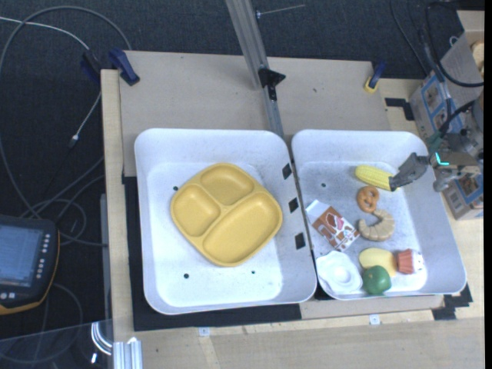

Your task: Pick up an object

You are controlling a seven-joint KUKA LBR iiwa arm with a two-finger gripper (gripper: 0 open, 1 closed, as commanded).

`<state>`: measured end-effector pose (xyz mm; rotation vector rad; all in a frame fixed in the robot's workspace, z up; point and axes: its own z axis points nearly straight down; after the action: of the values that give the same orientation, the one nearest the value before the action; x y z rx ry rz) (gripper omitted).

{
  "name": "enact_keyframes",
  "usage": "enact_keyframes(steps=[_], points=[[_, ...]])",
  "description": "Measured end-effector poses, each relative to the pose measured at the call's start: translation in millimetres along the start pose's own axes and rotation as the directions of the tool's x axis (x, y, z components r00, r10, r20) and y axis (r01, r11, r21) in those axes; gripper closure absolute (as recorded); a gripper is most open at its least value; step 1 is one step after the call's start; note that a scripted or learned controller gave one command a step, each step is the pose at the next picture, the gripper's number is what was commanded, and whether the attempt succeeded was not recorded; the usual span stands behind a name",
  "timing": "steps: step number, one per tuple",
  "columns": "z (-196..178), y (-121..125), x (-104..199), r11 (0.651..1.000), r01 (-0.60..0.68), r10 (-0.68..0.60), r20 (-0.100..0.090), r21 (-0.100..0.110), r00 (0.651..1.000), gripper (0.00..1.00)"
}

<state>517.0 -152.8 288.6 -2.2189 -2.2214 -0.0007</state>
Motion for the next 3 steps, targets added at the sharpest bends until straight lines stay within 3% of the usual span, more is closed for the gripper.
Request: enact_keyframes(steps=[3], points=[[159.9, 7.9, -3.5, 1.0, -0.001, 0.001, -0.001, 0.006, 1.0, 0.0]])
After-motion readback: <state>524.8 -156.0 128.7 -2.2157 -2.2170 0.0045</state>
